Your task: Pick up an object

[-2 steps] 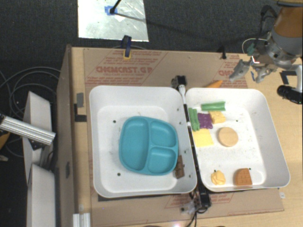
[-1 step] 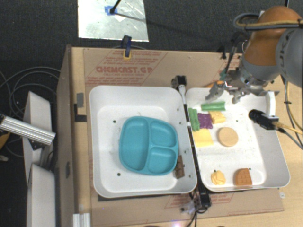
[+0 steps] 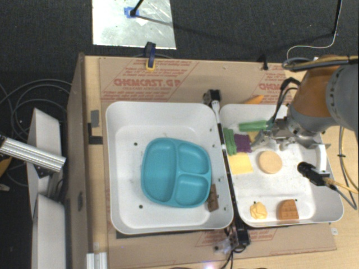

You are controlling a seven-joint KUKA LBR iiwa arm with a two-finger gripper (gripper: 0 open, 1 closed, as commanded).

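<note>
A ridged brown waffle (image 3: pixel 288 209) and a small orange pastry (image 3: pixel 258 210) lie nearest in the right bin (image 3: pixel 331 206); beyond, a round tan biscuit (image 3: pixel 270 162), a yellow block (image 3: pixel 241 164), then the end effector (image 3: pixel 268 137) (grip state impossible to tell) above purple and green pieces. Crowded, smooth toys could slip or jam together.

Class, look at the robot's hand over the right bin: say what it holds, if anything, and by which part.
It cannot be told. The hand hangs low in the right bin, near the purple block and the round biscuit, but nothing can be seen gripped in it.
</note>
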